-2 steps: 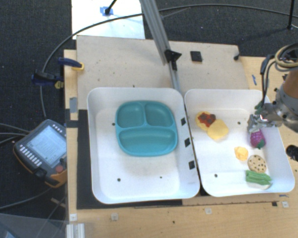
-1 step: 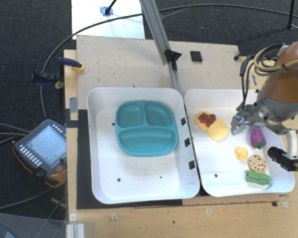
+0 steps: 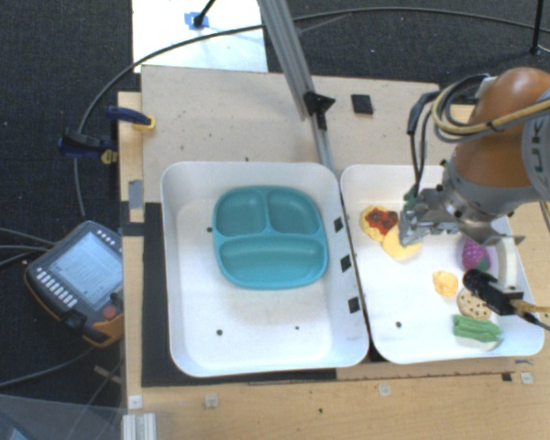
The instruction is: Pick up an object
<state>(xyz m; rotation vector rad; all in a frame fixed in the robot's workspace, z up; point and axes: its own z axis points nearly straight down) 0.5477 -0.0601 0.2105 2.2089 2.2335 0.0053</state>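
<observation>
A pale yellow toy (image 3: 401,247) lay beneath the gripper (image 3: 414,230), whose grip I could not tell. A red-and-yellow piece (image 3: 378,221) sat just left, a purple toy (image 3: 474,254) right.

Dark carpet (image 3: 37,53) under plywood bench (image 3: 238,122)

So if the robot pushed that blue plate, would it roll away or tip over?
Probably neither. The teal divided plate lies flat and wide in the left bin, so it would likely slide instead of rolling or tipping. It looks like stiff plastic, so it should keep its shape. Its smooth surface and low rim might be slippery for the gripper to pinch.
</observation>
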